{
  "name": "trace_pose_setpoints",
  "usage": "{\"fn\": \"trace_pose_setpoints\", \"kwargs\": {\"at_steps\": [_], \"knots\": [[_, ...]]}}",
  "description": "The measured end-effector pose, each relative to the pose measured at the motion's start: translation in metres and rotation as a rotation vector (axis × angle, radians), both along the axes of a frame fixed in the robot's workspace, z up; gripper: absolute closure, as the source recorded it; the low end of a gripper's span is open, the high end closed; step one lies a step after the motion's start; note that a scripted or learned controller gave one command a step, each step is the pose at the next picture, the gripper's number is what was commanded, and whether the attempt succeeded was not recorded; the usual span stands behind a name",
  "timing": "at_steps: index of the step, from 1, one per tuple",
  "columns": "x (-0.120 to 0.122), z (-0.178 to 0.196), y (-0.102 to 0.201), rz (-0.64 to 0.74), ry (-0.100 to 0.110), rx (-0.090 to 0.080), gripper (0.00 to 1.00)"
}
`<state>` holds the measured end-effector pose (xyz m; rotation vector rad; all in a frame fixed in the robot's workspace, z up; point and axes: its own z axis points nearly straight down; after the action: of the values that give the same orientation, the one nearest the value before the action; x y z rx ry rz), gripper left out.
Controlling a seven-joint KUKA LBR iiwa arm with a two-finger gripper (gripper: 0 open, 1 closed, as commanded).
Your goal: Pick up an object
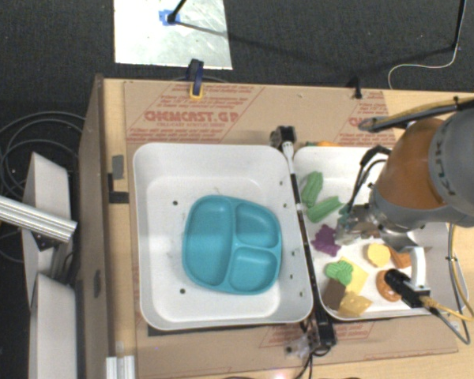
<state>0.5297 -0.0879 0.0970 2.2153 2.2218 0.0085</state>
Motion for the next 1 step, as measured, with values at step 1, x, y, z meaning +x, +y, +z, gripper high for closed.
{"fn": "trace_pose_setpoints", "kwargs": {"at_steps": [1], "knots": [[-0.0001, -0.0003, 0.0001, 0.000, 0.000, 0.000, 0.00]]}}
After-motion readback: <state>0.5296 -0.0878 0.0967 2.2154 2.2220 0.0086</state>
